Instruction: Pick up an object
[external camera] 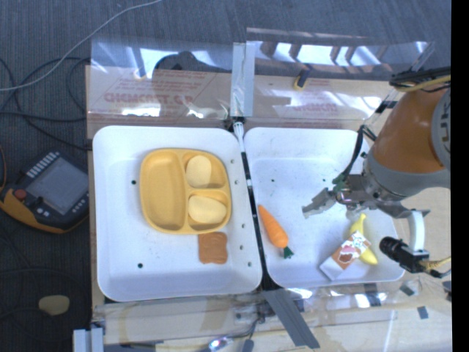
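The carrot [274, 229] lies in the right bin [308, 141], near that bin's left wall, its orange body slanting down to a small green tip. It looks like a light, stiff toy with a smooth skin that could slip, so the thick middle, taken across its width, seems the safest hold; the narrow tip would likely squirt out.

The gripper [322, 202] hangs over the bin's middle, right of the carrot and apart from it, with nothing between its fingers (they look spread, though the angle makes the gap hard to judge).

Near the front right corner sit a banana [361, 235] and a small carton [346, 258], touching each other. The carton is boxy and probably light, easy across its flat sides; the banana is curved and crowded against it.

The bin floor between gripper and carrot is bare, giving room for a sideways approach. The wall just left of the carrot limits finger room on that side. The left bin [117, 270] bears a yellow tray [163, 193] and a brown biscuit [213, 248].
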`<state>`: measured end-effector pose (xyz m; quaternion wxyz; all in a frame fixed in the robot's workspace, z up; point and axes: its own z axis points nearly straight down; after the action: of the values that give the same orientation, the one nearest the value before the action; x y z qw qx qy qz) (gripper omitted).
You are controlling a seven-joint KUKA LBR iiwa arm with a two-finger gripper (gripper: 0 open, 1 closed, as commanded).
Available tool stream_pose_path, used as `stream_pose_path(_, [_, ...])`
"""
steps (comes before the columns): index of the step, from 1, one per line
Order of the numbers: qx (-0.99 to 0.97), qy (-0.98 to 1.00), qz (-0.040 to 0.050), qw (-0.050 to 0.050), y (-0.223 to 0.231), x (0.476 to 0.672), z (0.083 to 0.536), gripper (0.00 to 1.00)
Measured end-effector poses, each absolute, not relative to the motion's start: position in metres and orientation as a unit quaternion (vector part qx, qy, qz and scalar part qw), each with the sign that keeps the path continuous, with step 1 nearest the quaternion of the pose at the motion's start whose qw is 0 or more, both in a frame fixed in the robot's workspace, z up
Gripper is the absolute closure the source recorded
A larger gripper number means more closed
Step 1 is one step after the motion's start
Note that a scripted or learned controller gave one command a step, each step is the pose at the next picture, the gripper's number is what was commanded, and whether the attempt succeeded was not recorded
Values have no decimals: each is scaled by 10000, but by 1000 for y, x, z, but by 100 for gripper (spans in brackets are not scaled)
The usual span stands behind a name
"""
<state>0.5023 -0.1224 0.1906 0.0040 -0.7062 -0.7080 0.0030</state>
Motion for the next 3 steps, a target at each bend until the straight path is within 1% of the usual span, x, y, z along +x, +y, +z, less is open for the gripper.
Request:
stream_pose_path(1, [-7257,-6880,28,35,-186,508,150,0])
stream_pose_path(2, [-7062,-7080,12,53,-217,483,127,0])
stream_pose_path(3, [-7093,-7048,-81,80,-207,539,88,0])
